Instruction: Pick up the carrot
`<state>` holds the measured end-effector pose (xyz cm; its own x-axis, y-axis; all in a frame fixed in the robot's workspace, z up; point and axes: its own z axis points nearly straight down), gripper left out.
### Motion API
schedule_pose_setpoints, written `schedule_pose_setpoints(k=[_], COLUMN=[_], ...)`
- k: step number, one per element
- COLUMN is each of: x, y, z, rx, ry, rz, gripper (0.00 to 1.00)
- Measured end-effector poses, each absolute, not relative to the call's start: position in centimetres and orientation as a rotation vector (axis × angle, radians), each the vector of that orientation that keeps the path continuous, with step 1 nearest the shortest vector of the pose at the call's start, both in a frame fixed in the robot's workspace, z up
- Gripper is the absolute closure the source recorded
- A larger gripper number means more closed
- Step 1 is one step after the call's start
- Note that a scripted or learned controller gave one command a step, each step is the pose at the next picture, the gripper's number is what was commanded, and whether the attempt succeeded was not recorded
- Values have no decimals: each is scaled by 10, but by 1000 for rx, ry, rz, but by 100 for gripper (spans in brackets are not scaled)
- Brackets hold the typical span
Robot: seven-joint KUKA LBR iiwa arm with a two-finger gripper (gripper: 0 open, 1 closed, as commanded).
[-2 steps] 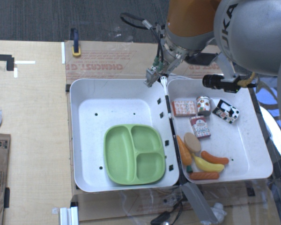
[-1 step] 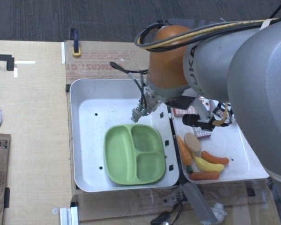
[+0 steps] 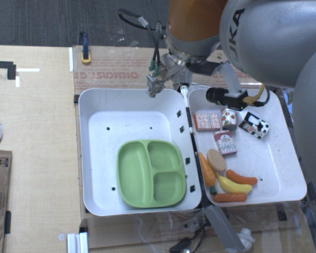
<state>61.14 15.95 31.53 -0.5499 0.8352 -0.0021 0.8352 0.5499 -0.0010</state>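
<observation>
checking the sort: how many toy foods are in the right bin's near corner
4: carrot along the left wall, tan cookie beside it, banana in front, sausages around it; more may hide underneath.

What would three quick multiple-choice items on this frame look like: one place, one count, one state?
1. Where does the carrot lie?
A. in the right bin
B. on the green tray
C. on the bench outside the bins

2. How many compartments does the green tray have?
A. two
B. three
C. five

3. How does the green tray stand?
A. flat in the left bin, nothing in it
B. tipped on its edge
C. stacked on the carrot

Key: 1 A, the carrot rests at the right bin left wall beside the other toy foods. 2 B, three wells show. 3 A, it lies flat on the left bin floor, wells bare.
</observation>
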Motion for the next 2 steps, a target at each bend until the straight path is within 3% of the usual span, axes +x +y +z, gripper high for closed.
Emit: schedule_pose_setpoints(k=[1,2], x=[656,648], y=[167,169], z=[299,216], rx=[1187,965], ry=[2906,2989], rz=[-2,-2], gripper=[100,100])
